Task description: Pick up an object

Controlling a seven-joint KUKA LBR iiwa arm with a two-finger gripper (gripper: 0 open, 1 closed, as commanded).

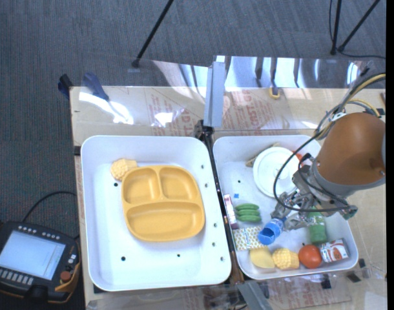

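My gripper (294, 208) hangs low in the right bin (239, 150), below the arm's orange band (352, 148). It sits just above and to the right of a blue cup (270, 231) lying on its side. A green bottle (318, 228) stands close on its right. Green pea pods (247, 212) lie to its left. A white plate (273, 170) lies behind it, partly covered by the arm. Along the bin's front edge are a yellow lemon-like piece (261, 258), a corn cob (285, 258), a tomato (309, 256) and a red and white carton (334, 250).
A patterned packet (246, 237) and a small dark bar (229, 209) lie by the right bin's left wall. The left bin (97, 237) holds a yellow divided plate (163, 202) and a corn piece (123, 168). A teach pendant (32, 257) lies at the lower left.
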